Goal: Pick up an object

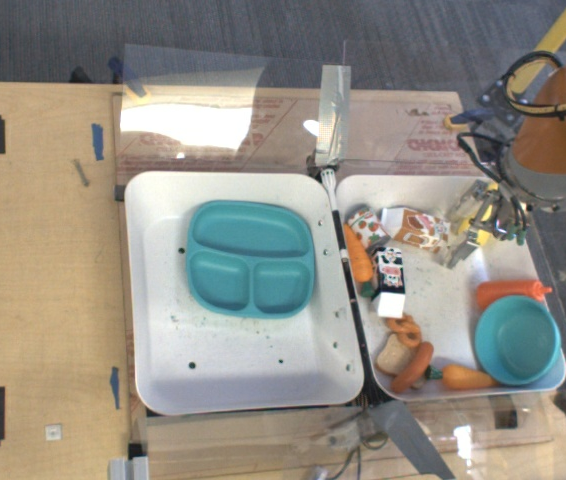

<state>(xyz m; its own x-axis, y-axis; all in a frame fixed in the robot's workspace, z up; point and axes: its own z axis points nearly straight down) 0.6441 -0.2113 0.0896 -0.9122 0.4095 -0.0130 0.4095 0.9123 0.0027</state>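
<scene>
The two-finger metal tool [475, 226] hangs over the far part of the right shallow white plastic bin [460, 313], just right of the flat orange-and-white snack packet [418, 228], probably because this packet is the nearest candidate to pick. Its fingers look spread and nothing is between them. The other small things, such as the black-and-white milk carton [390, 271], lie nearer than the packet, while the round teal plastic bowl [516, 341] sits well apart.

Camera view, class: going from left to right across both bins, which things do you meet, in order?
Teal tray → carrot → milk carton → gripper → teal bowl
</scene>
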